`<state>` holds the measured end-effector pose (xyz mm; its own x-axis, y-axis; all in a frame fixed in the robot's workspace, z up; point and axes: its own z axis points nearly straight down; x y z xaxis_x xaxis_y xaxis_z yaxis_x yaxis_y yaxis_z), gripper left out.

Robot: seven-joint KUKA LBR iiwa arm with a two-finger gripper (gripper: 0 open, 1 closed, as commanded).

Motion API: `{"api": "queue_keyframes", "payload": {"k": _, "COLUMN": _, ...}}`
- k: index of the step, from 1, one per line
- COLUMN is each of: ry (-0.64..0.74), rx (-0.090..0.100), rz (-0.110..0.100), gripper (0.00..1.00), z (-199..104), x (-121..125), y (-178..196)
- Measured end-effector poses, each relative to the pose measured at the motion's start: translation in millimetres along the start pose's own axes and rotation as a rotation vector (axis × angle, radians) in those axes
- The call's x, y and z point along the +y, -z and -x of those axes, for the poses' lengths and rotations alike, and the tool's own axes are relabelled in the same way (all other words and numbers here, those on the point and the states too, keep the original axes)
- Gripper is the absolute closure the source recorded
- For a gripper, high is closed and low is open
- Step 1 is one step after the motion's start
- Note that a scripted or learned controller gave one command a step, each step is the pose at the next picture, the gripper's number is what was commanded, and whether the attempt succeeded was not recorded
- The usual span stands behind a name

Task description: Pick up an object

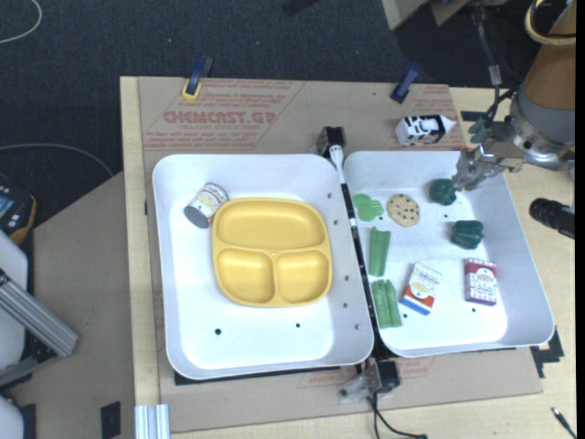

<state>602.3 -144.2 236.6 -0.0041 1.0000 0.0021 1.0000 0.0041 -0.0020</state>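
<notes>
Brown board [219, 112] reads "CHEMCAST"; hand [468, 174] grip unclear beside dark green object [443, 191]

Floor [110, 26]: dark carpet, a thin pale cable looping at upper left.
Bench [274, 108]: tan board with faded red print, set at a slant.
Clamps: yellow clamp [193, 82] and blue clamp [405, 83] on the far edge.
Left edge: grey metal rail [37, 323].
Light: even, soft shadows.

Small dark green rounded object [442, 191] lies on floor of right bin, far part, just beside gripper [468, 176] tip; contact between them unclear; sits right of round cookie, above second dark green piece
</notes>
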Motion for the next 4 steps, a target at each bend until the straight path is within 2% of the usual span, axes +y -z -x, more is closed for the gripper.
{"api": "queue_keyframes", "payload": {"k": 1, "ry": 0.000, "rx": 0.000, "rz": -0.002, "gripper": 1.00, "z": -45, "x": -18, "y": -12}}
{"api": "queue_keyframes", "payload": {"k": 2, "ry": 0.001, "rx": 0.001, "rz": -0.001, "gripper": 1.00, "z": -91, "x": -34, "y": -3}}
{"api": "queue_keyframes", "payload": {"k": 3, "ry": 0.000, "rx": 0.000, "rz": -0.003, "gripper": 1.00, "z": -141, "x": -68, "y": -5}}
{"api": "queue_keyframes", "payload": {"k": 4, "ry": 0.000, "rx": 0.000, "rz": -0.004, "gripper": 1.00, "z": -188, "x": -89, "y": -21}}
